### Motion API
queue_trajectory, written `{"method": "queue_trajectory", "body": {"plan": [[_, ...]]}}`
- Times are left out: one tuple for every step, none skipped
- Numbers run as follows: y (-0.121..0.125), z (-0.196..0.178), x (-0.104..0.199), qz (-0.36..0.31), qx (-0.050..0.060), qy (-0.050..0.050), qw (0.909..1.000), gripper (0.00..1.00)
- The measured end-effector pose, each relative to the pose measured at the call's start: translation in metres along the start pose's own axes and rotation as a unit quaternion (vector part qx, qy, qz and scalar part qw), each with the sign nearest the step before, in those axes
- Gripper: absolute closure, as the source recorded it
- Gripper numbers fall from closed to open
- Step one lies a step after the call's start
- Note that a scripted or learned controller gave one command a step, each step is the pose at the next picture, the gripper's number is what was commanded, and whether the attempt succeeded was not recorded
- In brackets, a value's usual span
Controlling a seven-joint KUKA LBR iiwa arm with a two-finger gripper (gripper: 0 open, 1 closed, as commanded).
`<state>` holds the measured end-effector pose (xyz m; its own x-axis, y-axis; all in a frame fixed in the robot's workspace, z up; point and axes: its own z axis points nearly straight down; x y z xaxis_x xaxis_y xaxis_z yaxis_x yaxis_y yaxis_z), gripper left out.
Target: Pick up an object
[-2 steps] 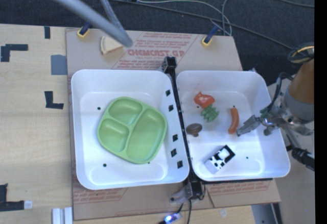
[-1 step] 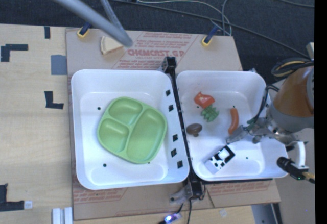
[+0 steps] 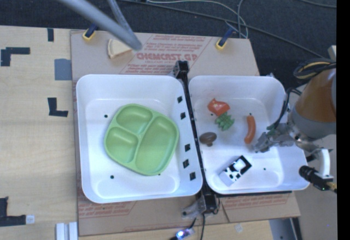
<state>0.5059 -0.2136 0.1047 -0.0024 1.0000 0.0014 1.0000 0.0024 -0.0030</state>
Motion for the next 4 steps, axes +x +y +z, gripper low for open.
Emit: {"method": "queue_trajectory", "body": {"plan": [[0.001,-0.043,0.005,0.000,-0.003,-0.001,1.0000,1.00],[0.000,-0.085,0.007,0.000,-0.003,-0.001,1.0000,1.00],[0.001,-0.138,0.007,0.000,-0.004,-0.002,1.0000,1.00],[0.009,-0.125,0.058,-0.002,-0.001,0.000,1.0000,1.00]]}}
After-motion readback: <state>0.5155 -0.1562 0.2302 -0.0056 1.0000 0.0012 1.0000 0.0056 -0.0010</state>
